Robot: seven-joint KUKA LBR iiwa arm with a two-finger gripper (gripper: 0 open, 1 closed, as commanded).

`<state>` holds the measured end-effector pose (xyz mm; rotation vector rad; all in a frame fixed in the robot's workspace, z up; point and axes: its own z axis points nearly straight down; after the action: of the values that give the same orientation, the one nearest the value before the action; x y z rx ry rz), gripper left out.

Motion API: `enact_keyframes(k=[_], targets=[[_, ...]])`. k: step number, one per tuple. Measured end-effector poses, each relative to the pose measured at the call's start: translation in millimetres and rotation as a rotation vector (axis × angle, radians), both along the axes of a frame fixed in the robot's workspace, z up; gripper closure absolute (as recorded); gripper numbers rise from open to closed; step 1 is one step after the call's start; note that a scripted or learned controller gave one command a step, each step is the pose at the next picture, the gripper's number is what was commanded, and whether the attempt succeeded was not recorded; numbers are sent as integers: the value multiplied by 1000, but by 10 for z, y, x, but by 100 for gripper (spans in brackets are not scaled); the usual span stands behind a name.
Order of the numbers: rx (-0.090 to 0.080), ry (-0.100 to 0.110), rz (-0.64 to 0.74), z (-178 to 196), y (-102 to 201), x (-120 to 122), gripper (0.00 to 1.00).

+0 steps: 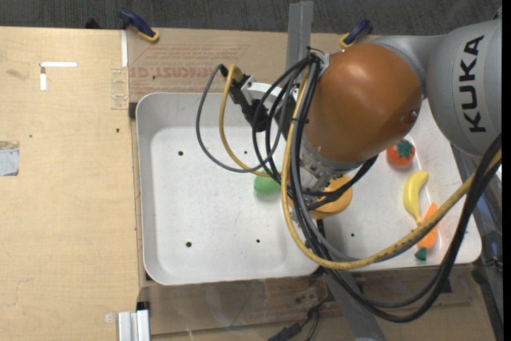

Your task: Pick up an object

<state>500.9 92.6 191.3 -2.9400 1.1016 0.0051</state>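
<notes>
Item 1 – gripper [313,186]: hidden under the orange wrist dome [363,100] and a cable bundle [289,172]; whether spread or pressed together can't be told. Sits approx. over the divide btw. the two bins.

Item 2 – green object [266,186]: small, rounded, in left bin [160,196] near its right wall, just beside the gripper on the gripper's left. Right edge partly covered by cables; contact w/ gripper can't be told.

Item 3 – orange-yellow object [334,202]: directly under the wrist, mostly covered; shape unclear.

Item 4 – right bin [447,148] contents: orange round fruit w/ green top [402,153], banana [413,193], carrot-like piece [429,229] w/ green end, near the bin's right side. All well apart from the green object.

Item 5 – arm [467,88]: grey, "KUKA" lettering, covers upper right bin. Yellow and black cables loop across left bin's upper right and over right bin's floor.

Item 6 – surrounds: wooden bench [64,172], blue clamps [137,24] at back edge, dark floor beyond.
</notes>
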Motion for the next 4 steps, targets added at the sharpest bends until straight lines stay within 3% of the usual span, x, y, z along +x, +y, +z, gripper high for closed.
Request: enact_keyframes(k=[1, 2, 3, 4], targets=[[3, 3, 326, 738, -528, 83, 100], [3, 1, 476, 1066, -1195, 658, 100], [3, 4, 343, 209, -652, -167, 100], [3, 2, 358, -22, -1366, 315, 100]])
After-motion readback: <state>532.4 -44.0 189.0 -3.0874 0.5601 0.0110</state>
